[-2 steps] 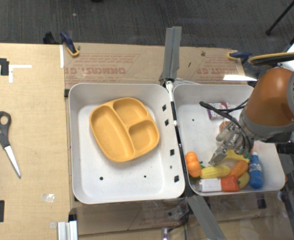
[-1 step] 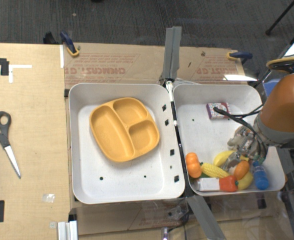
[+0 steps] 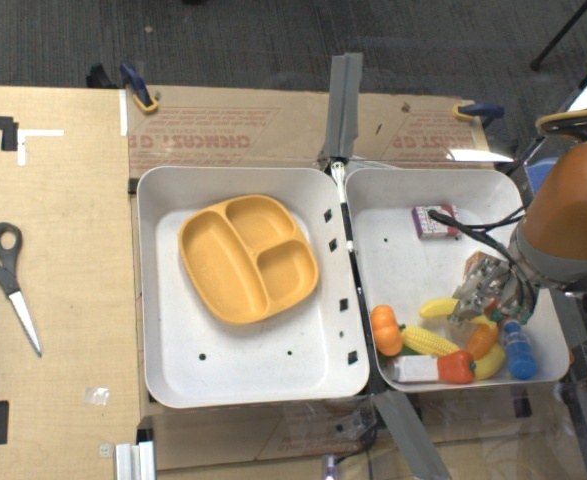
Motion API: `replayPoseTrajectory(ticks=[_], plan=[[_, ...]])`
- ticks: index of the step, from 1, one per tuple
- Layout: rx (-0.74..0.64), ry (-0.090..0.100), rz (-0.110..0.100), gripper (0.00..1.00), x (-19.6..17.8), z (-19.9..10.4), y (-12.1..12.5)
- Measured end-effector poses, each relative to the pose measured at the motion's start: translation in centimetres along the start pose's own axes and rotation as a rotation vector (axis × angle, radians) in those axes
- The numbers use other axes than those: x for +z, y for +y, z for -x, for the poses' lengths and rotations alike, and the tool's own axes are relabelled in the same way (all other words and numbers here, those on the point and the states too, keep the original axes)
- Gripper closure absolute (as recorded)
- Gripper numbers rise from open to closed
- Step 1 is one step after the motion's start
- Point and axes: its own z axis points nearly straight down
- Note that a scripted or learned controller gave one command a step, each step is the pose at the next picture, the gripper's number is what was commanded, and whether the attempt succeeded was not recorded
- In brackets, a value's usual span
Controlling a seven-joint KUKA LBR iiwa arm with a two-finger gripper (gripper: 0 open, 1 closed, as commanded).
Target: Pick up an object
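My gripper [image 3: 470, 306] reaches down into the right bin [image 3: 393, 208] from the right, low over a heap of toy food near the bin's front. Under and beside it lie a yellow banana piece [image 3: 437, 308], a corn cob [image 3: 429, 342], an orange fruit [image 3: 386, 330], a red pepper [image 3: 455, 367], an orange carrot-like piece [image 3: 481, 340] and a blue bottle [image 3: 519, 356]. A small purple box [image 3: 433, 221] lies at the bin's back. Nothing shows clearly between the gripper's tips.
The left bin [image 3: 163, 368] holds a yellow three-part plate [image 3: 249, 258]. A white flat item [image 3: 415, 369] lies at the right bin's front edge. Scissors [image 3: 11, 278] rest on the wooden bench at far left. A black cable [image 3: 473, 230] runs toward the arm.
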Motion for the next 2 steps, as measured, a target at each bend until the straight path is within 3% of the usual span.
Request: replayPoseTrajectory(ticks=[1, 2], plan=[[-0.133, 0.004, 0.0, 1.0, -11.2, 0.3, 7.5], [-0.049, 0.006, -0.001, 1.0, 0.3, 4.2, 8.0]])
